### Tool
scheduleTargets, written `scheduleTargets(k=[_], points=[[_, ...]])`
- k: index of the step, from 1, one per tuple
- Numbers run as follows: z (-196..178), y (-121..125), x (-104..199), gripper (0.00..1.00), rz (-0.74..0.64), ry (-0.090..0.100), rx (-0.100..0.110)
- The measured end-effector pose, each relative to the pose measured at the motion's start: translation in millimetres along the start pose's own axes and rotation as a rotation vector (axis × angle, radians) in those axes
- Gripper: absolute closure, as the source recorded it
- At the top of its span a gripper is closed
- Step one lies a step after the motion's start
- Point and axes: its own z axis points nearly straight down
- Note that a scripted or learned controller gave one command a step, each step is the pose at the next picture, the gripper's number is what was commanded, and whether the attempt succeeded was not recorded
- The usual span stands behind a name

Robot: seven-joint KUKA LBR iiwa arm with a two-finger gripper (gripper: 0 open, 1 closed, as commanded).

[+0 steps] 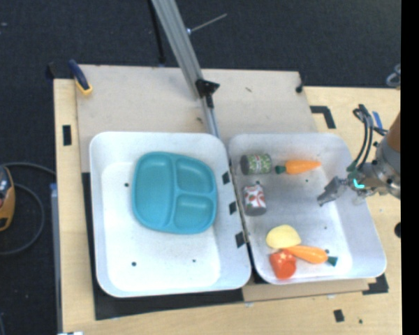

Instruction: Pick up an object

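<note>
gripper [329,192] over right bin [359,246], right side | fingers spread, holding nothing | nothing lifted; whole pick remains

Grey robot arm with a small metal hand

The grey two-finger hand [329,192] carries a teal-lit spot at its wrist, dark looping cables above it, and an orange-brown patch at the upper wrist.
</note>
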Motion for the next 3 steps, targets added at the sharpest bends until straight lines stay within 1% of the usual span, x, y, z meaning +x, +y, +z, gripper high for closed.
scheduleTargets(k=[1, 2, 3], points=[[-0.6, 0.4, -0.1, 0.0, 0.0, 0.0, -0.001], [50.4, -3.4, 9.0, 0.0, 0.001, 0.0, 0.003], [103.3, -4.2, 8.1, 0.0, 0.003, 0.0, 0.003]])
